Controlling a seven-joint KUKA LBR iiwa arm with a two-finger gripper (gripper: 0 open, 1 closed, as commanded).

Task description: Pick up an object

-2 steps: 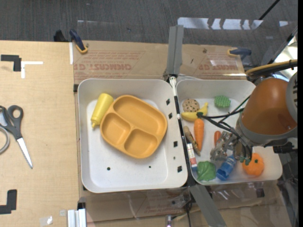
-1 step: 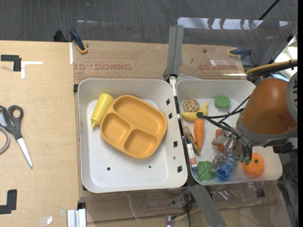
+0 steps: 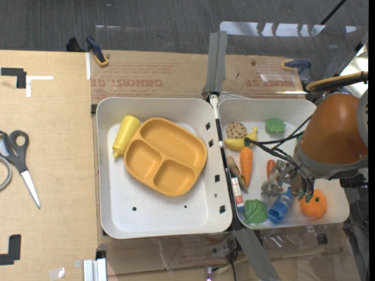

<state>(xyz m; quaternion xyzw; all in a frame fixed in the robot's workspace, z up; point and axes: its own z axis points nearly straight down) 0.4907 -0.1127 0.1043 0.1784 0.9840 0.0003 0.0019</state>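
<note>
While gripper (image 3: 283,184) hovers, blue bottle (image 3: 280,207) just below, perhaps touching

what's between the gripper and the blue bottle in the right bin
Nothing visible. The gripper hangs directly above the blue bottle, with the orange fruit to one side and the green toy to the other, neither in the path.

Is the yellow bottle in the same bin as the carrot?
No, the yellow bottle lies in the left bin beside the tray, while the carrot is in the right bin.
</note>
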